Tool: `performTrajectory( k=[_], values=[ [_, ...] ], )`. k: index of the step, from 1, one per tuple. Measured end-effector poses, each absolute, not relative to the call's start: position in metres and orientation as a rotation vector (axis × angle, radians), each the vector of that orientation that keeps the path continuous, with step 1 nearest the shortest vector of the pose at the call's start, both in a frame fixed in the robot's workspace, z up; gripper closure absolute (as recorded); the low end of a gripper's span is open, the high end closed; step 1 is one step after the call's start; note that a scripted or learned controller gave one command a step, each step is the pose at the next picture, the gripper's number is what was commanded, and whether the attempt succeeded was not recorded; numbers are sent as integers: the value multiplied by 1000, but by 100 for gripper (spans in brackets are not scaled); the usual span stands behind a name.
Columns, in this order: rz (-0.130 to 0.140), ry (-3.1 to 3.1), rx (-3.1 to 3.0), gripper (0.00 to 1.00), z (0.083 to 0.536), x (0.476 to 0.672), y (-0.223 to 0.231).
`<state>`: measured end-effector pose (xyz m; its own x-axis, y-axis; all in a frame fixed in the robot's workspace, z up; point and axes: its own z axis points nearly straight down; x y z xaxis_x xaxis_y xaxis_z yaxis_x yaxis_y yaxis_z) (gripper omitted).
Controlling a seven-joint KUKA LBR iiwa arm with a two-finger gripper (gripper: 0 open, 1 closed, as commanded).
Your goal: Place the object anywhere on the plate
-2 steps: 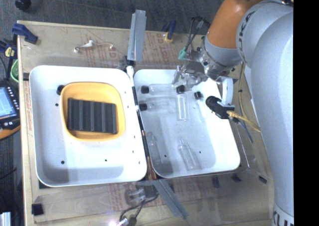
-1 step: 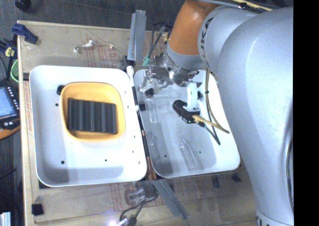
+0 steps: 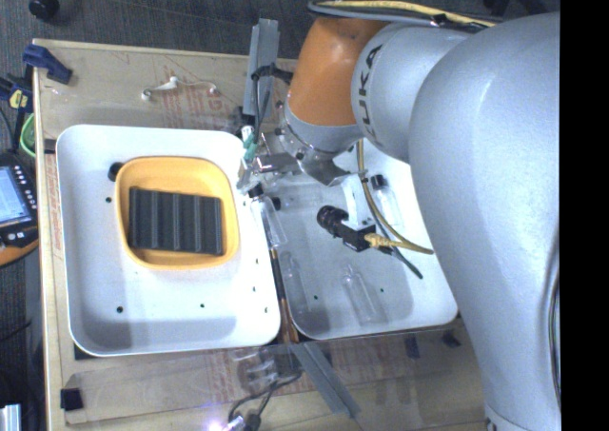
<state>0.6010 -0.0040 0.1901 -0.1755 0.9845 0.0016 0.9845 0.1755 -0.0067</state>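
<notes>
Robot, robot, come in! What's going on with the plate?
Gripper low at the seam between the bins, fingers unclear. Yellow plate in the left bin, dark ridged block lying on it. Arm covers much of the right bin.

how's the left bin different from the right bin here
The left bin holds a yellow plate with a dark ribbed block on it; the right bin holds small clear items. The left bin lies in open view; the arm overhangs the right bin. Both are shallow and white.
</notes>
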Motion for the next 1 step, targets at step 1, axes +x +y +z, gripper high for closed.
performTrajectory(
  k=[1],
  values=[
    [7, -2404, -2014, 0, 190, 601, -4]
  ],
)
